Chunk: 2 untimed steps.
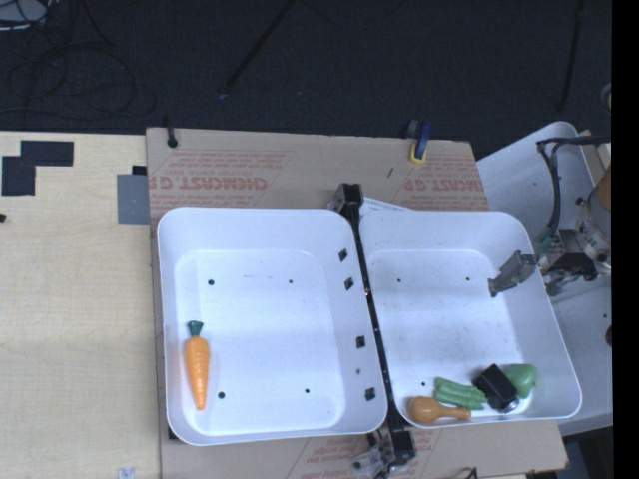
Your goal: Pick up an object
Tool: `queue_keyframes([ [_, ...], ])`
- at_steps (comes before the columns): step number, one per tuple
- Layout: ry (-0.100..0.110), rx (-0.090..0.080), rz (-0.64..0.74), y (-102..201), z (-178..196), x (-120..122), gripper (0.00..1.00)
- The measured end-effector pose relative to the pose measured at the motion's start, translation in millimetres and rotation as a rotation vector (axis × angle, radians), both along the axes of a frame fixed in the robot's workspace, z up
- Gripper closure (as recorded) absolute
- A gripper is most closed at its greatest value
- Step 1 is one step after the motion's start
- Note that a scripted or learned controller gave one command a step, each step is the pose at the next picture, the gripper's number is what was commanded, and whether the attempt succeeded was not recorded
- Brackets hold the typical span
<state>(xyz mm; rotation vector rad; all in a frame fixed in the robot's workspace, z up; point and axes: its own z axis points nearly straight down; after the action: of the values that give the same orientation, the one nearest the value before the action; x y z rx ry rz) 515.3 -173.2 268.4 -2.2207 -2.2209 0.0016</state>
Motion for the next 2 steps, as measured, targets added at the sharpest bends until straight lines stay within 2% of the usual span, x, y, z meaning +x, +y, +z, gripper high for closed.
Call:
queue_keyframes([
  [1, 0.000, 0.001, 0.002, 47, -188, 34, 0.00],
  [2, -0.017, -0.007, -0.003, -9, -18, 51, 0.00],
])
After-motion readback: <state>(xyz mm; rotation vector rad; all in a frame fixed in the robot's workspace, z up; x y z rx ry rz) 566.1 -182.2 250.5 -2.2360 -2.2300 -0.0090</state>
